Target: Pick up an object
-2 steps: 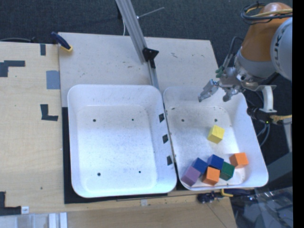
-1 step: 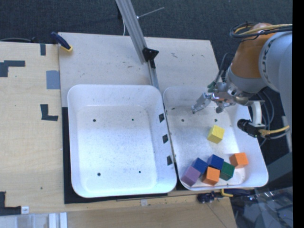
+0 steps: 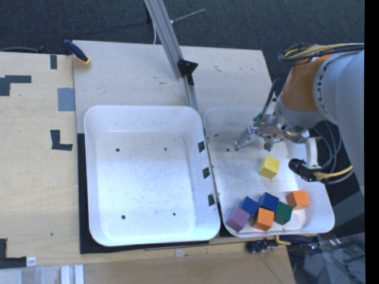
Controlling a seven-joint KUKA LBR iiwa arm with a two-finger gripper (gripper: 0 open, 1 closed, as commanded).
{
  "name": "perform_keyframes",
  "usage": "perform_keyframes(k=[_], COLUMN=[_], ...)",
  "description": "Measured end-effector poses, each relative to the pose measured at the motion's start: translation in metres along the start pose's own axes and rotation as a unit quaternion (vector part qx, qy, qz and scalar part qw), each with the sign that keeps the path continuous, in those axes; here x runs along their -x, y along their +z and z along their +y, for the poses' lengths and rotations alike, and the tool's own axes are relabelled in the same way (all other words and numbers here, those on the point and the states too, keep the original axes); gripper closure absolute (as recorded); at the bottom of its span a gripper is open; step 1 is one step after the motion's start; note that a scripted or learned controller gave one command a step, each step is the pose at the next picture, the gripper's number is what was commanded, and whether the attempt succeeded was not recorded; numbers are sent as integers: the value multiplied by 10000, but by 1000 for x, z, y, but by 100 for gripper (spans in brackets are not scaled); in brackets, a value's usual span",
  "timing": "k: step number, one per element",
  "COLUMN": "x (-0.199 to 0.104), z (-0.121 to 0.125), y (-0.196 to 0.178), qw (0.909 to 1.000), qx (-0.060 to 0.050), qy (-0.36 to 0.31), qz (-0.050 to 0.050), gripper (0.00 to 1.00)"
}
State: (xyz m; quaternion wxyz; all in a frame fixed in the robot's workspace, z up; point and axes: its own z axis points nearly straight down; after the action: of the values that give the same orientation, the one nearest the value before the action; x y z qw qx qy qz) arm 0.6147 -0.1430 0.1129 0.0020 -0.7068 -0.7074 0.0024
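Pale wooden desk point(image 3: 148, 76) carried two white bins, and the arm reached into the right bin point(image 3: 222, 176). Its pincer point(image 3: 251, 136) hung low with prongs spread and nothing between them. Yellow cube point(image 3: 269, 167) sat free, just at five o'clock of it. Pick not yet made; the grab and lift were left.

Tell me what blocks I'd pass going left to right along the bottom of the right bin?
Purple block → orange block → green block → second orange block. The two blue blocks sit overlapping behind, so I skip them.
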Motion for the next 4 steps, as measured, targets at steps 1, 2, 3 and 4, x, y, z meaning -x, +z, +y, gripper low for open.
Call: perform_keyframes(k=[1, 2, 3, 4], x=[-1, 1, 1, -60], z=[1, 1, 2, -15], y=[-13, -76, -119, -114], qw=[10000, 10000, 10000, 10000], qx=[20, 58, 51, 18], qy=[-11, -3, -3, -27], qz=[3, -4, -2, 11], gripper=[100, 100, 100, 100])
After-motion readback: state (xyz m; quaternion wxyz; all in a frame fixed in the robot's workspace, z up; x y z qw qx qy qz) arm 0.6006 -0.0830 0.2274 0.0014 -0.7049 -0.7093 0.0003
